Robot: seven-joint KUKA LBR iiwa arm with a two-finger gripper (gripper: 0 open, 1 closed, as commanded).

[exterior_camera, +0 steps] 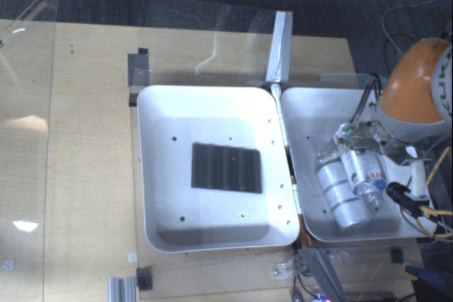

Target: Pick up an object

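A dark, ridged rectangular pad point(226, 167) lies flat in the middle of the left bin point(159, 117). My gripper point(346, 205) is low inside the right bin point(304, 124), near its front wall, well to the right of the pad. From above it appears as a silver cylinder under the orange-banded wrist point(417, 85), and its own body hides whatever lies beneath it. Nothing held shows around it.
The raised rims of the two bins meet in a divider point(285, 152) between gripper and pad. Cables and a black connector point(400, 196) hang at the arm's right side. A clear upright panel point(279, 46) stands behind the bins. Bare wooden bench point(71, 152) extends left.
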